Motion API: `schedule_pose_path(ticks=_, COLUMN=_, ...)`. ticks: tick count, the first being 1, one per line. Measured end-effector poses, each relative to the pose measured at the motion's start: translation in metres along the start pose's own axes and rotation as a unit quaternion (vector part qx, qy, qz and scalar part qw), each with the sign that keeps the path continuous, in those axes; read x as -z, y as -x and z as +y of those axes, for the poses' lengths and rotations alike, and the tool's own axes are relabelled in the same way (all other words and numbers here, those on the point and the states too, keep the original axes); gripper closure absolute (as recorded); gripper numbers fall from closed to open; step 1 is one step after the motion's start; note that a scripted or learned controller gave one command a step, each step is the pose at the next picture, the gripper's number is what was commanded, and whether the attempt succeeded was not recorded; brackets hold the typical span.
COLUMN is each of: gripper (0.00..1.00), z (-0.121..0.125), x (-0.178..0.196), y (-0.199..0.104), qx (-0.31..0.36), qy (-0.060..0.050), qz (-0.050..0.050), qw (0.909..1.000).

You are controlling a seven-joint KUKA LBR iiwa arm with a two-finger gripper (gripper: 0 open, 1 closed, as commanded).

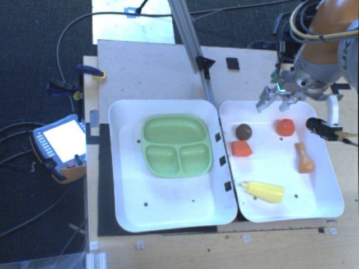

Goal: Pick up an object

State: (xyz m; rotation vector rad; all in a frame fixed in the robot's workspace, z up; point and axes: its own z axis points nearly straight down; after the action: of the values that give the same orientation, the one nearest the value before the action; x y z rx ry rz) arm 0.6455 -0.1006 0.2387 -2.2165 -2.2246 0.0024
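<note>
Floor: dark carpet (33, 32) all round the surface (151, 66)
Surface: pale board
Cables: black loops (22, 150) left of the surface
Pole: grey metal bar (188, 27) slanting over the surface's far edge

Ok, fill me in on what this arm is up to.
The arm's gripper hovers over the far edge of the right bin, fingers spread and holding nothing. In that bin lie a brown ball, a red block, a red round piece, an orange bottle-shaped toy and a yellow squeeze bottle. The left bin holds a green divided plate.
</note>
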Motion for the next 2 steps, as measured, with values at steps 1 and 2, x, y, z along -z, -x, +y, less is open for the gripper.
schedule_pose_path(ticks=1, gripper=0.0, z=0.001, x=0.002, y=0.0, qx=0.0, qy=0.002, qz=0.0, qw=1.0)
schedule_pose_path(ticks=2, gripper=0.0, z=-0.006, x=-0.052, y=0.007, qx=-0.001, qy=0.0, qz=0.0, qw=1.0)
